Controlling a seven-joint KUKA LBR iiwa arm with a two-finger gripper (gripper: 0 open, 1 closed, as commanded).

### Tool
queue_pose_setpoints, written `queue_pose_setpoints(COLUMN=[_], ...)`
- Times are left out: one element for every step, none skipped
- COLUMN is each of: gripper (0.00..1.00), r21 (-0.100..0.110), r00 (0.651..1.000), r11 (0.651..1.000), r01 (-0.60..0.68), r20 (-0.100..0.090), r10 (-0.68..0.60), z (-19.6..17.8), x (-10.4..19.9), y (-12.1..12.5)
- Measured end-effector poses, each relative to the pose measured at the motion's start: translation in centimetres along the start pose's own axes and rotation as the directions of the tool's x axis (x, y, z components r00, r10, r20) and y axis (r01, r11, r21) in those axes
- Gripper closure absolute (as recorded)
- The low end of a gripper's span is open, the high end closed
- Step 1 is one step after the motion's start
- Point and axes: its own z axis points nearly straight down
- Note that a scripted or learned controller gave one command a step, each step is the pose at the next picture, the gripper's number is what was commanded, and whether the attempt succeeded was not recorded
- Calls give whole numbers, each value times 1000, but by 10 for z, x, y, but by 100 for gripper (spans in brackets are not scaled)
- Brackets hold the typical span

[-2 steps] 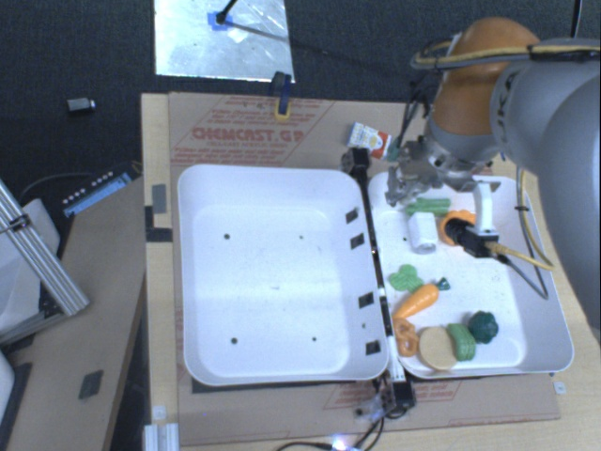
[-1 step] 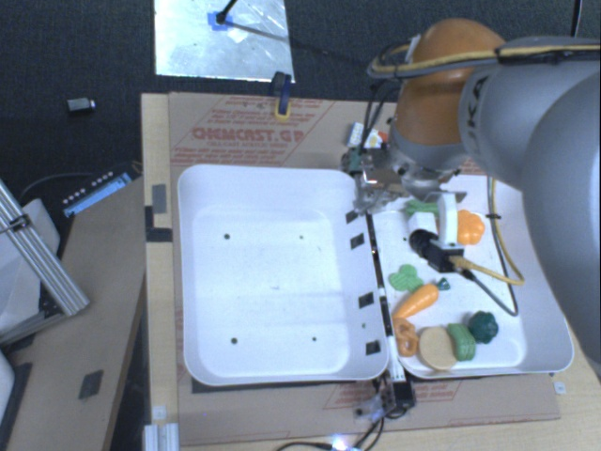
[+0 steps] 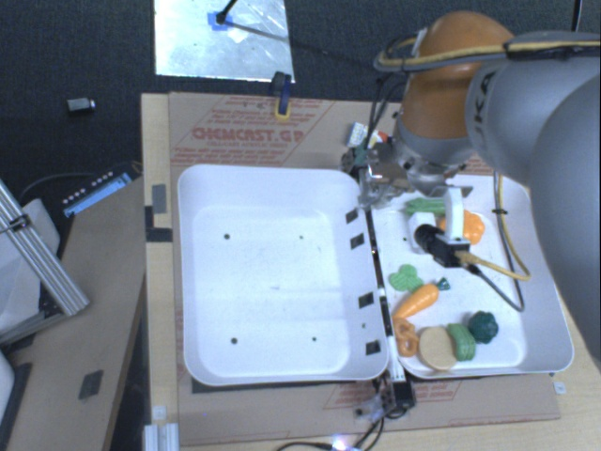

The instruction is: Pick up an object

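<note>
Camera view: glossy tapered carrot (image 3: 416,301), probably plastic.

Dark carpet floor (image 3: 75,45), shiny metal sheet (image 3: 223,26)

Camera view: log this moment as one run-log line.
arm: over right bin far end | gripper: near divider | carrot: lying in right bin | left bin: beside it

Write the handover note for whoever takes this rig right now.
Hand: low at the far left corner of the right bin, by the divider; nothing seen held, finger state unclear.
Things: all in the right bin. Carrot and green leaf piece mid-bin; tan round piece, green piece and dark green broccoli near the front.
Done: no pick yet.
Left: grasp one object and lift it.
</note>
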Motion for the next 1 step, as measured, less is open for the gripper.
queue_pose_setpoints(gripper=[100], r21=[-2], r00=[1000], r11=[1000], r01=[3], r20=[-1], r10=[-3], z=[-11], x=[0], y=[1])
